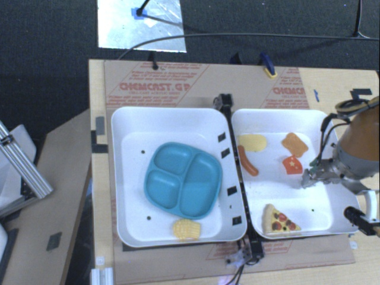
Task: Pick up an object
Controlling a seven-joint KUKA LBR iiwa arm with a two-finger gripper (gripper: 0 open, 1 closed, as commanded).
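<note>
Gripper point(309, 179) is hovering low in the right bin point(320, 119), just beside the red toy piece point(292, 165); grip state can't be made out. Pizza slice point(280, 219) is lying near the front wall.

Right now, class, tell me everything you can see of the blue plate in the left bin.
The blue plate is a rounded square dish, plastic by its look, split by raised ridges into three compartments, with no food in them. It lies flat and slightly turned on the floor of the left bin, near the middle. A yellow corn piece sits just beside its near edge; whether they touch is unclear.
</note>
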